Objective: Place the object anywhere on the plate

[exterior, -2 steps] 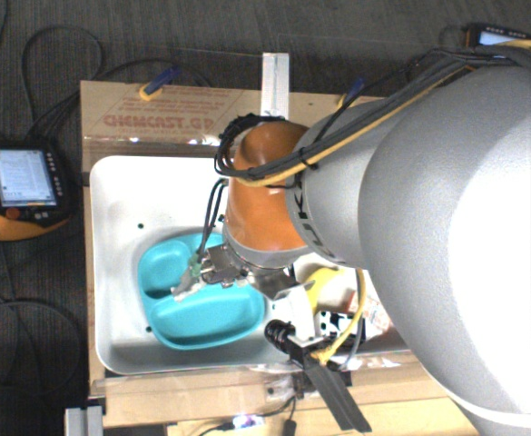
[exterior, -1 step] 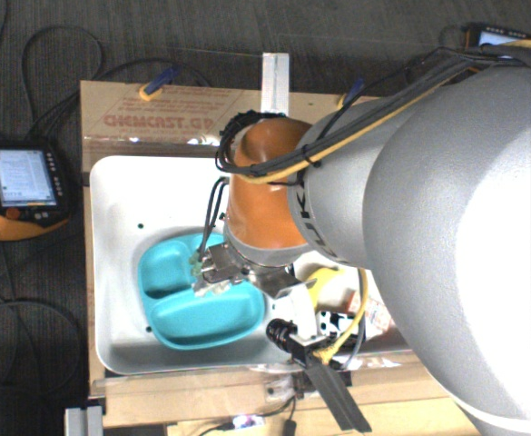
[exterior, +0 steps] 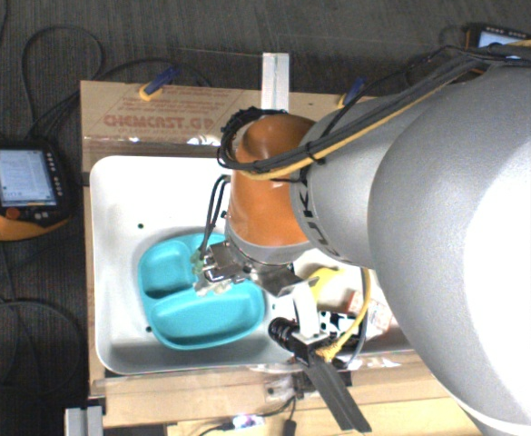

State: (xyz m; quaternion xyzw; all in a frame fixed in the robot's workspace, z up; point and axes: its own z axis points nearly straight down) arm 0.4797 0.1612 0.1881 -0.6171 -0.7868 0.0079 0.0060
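We see the arm's gripper (exterior: 212, 273) just above the turquoise divided plate (exterior: 197, 314) in the left white bin (exterior: 120, 243). Whether it grips anything, we cannot tell.

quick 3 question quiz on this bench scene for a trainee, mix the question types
1. True or false: the turquoise two-compartment plastic plate lies inside the shallow white bin.
2. Multiple choice: what colour is the band above the arm's wrist? A) green B) orange C) blue
3. Short answer: where is the hand relative to the plate?

Key:
1. True.
2. B.
3. Over the plate's right part, near the ridge between its two compartments; whether it carries anything cannot be told from this view.
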